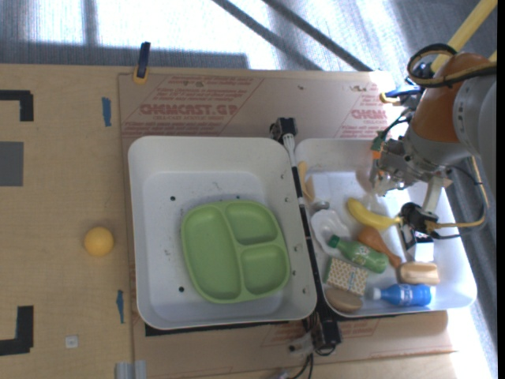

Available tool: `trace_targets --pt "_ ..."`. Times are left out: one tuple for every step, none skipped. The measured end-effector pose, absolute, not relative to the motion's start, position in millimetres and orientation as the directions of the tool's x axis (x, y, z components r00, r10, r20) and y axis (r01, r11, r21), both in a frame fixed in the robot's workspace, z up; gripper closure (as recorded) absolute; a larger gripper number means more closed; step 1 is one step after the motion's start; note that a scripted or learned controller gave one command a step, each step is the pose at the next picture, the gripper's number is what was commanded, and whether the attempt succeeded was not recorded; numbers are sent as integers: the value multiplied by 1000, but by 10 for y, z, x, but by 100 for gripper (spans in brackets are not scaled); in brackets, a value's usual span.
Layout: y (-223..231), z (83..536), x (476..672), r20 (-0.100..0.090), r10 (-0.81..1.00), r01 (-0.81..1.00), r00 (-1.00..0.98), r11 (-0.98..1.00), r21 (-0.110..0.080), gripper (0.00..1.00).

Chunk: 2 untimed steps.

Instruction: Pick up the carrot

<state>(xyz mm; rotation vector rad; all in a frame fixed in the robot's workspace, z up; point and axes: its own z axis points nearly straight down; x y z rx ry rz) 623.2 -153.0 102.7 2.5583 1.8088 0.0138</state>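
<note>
Left bin [150, 212], w/ a green divided plate [235, 249] lying flat in its middle. Right bin [461, 279], crowded w/ objs. Arm [450, 125] reaches in from the right over the right bin's upper part. Gripper [384, 181] hangs above the bin near the banana [371, 215]; can't tell how far open the claw is, nothing seen in it. Green bottle [359, 253] lies just below the banana. Blue bottle [402, 295] near the bin's bottom edge. Carrot [379, 242] lies btwn banana & green bottle, touching both. Yellow ball [99, 241] sits outside, left of the bins.
</note>
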Motion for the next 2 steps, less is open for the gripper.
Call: trace_targets --pt "-1529 1017 6227 2 943 943 334 -334 10 0" --pt "-1530 1122 6233 1 943 943 333 -333 11 100"
